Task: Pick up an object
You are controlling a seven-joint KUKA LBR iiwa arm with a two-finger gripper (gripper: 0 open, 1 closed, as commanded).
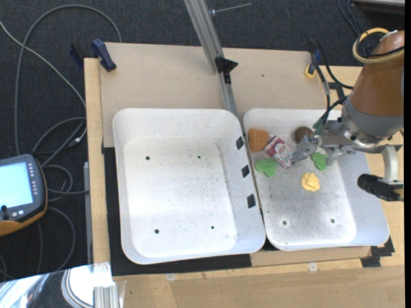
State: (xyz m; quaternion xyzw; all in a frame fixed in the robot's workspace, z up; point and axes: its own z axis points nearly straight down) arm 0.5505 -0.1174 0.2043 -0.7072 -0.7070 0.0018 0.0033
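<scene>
My gripper (307, 150) hangs low over the right bin (334, 233), near its upper middle, under the grey wrist and orange band. Its tip is right beside a red and white packet (277, 151), on that packet's right; whether they touch I cannot tell. A small green piece (320, 163) lies just below the gripper, and a brown round object (302, 134) sits just above it. A yellow lump (311, 182) rests lower in the bin. An orange-brown wedge (258, 138) and a green leaf-like piece (266, 167) lie at the bin's left side.
The left bin (128, 140) stands next to the right one, with a black-marked divider between them. A slanted metal pole (205, 24) rises from the bench's back. A blue clamp (103, 53) grips the back left corner. A black part of the arm (379, 186) overhangs the right rim.
</scene>
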